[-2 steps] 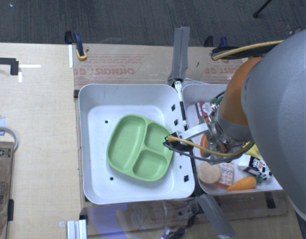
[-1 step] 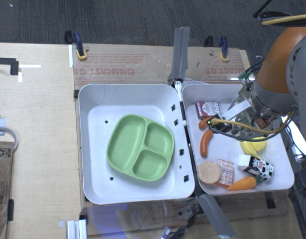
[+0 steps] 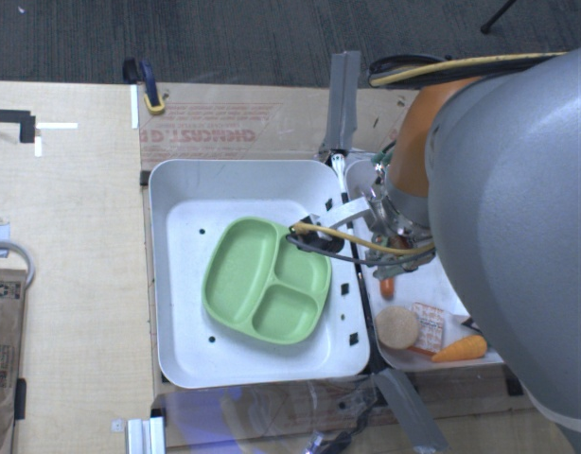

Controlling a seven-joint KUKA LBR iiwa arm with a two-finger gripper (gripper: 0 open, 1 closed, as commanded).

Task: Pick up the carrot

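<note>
Nearest the camera, the carrot point(image 3: 459, 349) lies in the near corner of the right bin point(image 3: 404, 357), slanted, its thin end pointing toward the left bin and its thick end running under the edge of the grey arm point(image 3: 518, 235). Just beside its thin end sit a flat packet with red print point(image 3: 429, 323) and a round tan piece point(image 3: 397, 327), the two touching each other. A little farther in, a small red-orange thing point(image 3: 387, 288) lies by the bin's left wall; what it is cannot be told. Directly beyond that hang the jaws, low over the wall shared by the two bins and partly masked by the wrist's own fittings, so whether they stand wide or narrow cannot be told, and nothing can be seen held between them. The carrot is thus well apart from the jaws, nearer the camera and off to the right, with the packet and the tan piece between. In the left bin point(image 3: 177, 282) a green divided plate point(image 3: 267, 282) rests flat, turned at an angle. Beyond both bins a sheet of cardboard with red lettering point(image 3: 224, 126) lies on the desk point(image 3: 63, 206).
</note>
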